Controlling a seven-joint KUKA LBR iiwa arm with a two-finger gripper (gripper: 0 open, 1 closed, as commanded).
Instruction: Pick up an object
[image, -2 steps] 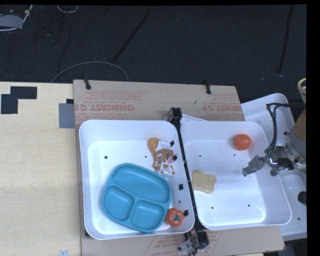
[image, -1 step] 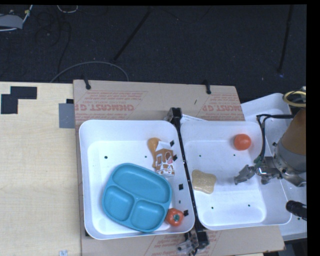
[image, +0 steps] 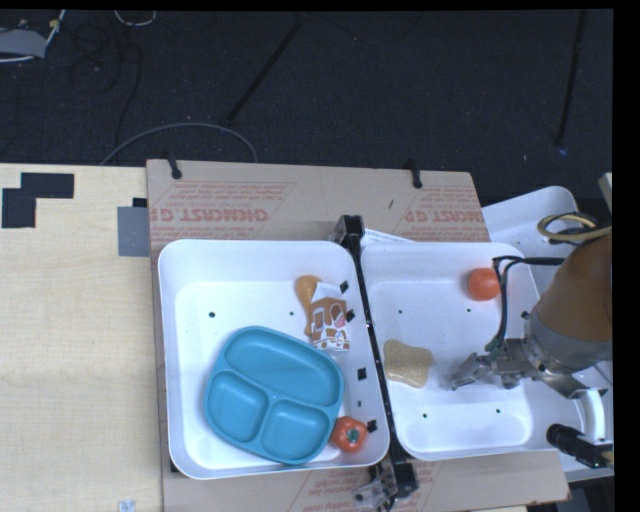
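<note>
My gripper (image: 462, 377) reaches in from the right, low over the floor of the right bin (image: 440, 440), its fingers pointing left. A beige bread-like piece (image: 407, 363) lies just left of the fingertips, with a small gap between them. An orange ball (image: 483, 284) rests near the right bin's back edge. In the left bin (image: 185, 300) lie a blue divided plate (image: 272, 394), a small red tomato-like thing (image: 349, 434), a white patterned packet (image: 328, 326) and an orange-brown piece (image: 306, 289).
A black divider clip (image: 352, 232) sits at the back where the two bins meet. Cardboard (image: 300, 205) lies under both bins. The arm's grey body with its orange band (image: 585, 300) covers the right bin's right side.
</note>
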